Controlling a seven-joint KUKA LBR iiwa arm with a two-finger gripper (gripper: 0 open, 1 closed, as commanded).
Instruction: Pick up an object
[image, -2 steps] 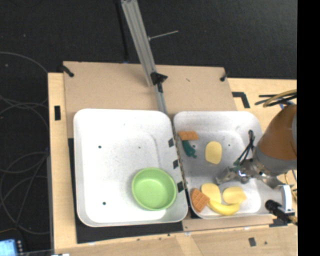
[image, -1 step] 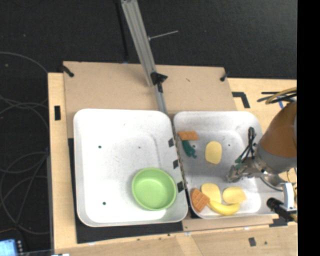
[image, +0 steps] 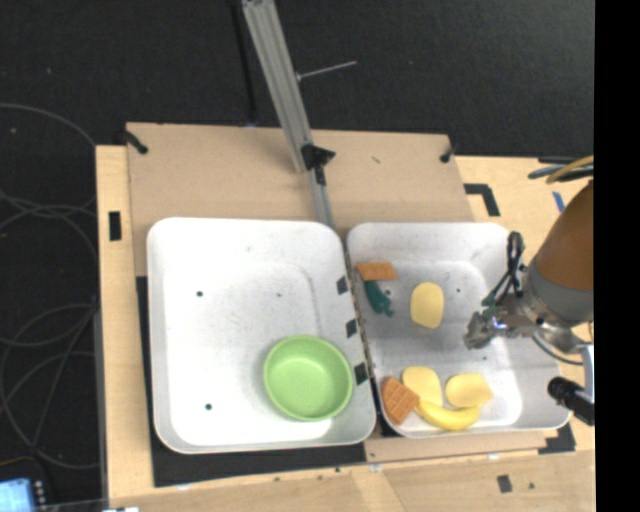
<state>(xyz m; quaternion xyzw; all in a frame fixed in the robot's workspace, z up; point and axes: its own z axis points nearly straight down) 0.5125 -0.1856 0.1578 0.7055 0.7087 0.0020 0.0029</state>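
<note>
The right bin holds several small food-like items: a yellow oval piece in the middle, an orange-brown slab and a teal piece by the left wall, and at the front a waffle-like brown piece, two yellow lumps and a banana. My gripper hangs over the right part of this bin, to the right of the yellow oval piece and above the front cluster. Nothing is visibly held.
In the left bin a green bowl sits near the front right corner. A grey metal pole slants up from between the bins at the back. The arm's orange band fills the right edge.
</note>
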